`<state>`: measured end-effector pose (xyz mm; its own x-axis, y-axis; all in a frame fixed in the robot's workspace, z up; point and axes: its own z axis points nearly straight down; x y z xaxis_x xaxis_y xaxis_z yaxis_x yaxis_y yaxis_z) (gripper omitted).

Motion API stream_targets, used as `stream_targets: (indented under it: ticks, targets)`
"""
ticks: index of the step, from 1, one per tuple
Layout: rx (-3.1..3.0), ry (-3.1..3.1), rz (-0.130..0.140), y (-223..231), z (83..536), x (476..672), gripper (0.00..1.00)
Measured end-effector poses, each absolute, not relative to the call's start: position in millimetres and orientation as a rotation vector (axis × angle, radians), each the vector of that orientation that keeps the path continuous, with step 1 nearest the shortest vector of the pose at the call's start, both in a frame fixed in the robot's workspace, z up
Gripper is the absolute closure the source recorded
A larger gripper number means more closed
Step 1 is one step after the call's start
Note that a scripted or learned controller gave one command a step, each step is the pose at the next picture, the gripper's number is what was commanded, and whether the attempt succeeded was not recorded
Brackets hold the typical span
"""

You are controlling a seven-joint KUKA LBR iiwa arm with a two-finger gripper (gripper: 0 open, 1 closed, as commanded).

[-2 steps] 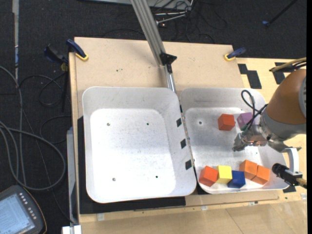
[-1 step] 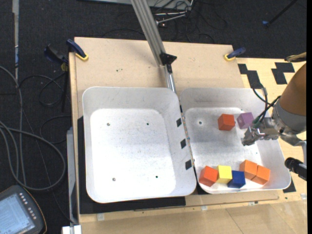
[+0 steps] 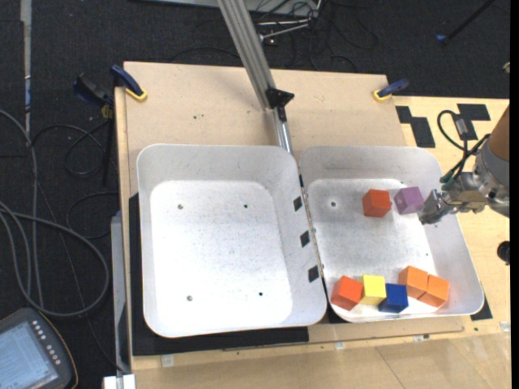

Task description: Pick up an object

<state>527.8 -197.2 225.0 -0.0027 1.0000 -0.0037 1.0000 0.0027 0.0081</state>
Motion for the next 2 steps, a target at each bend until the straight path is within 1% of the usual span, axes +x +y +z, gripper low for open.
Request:
stream_targets:
  ticks: [1, 2]
  targets:
    - [2.215, 2.221, 0.003, -197, 249, 529.2, 1.00]
    - [2.211, 2.230, 0.003, -140, 244, 557.9, 1.00]
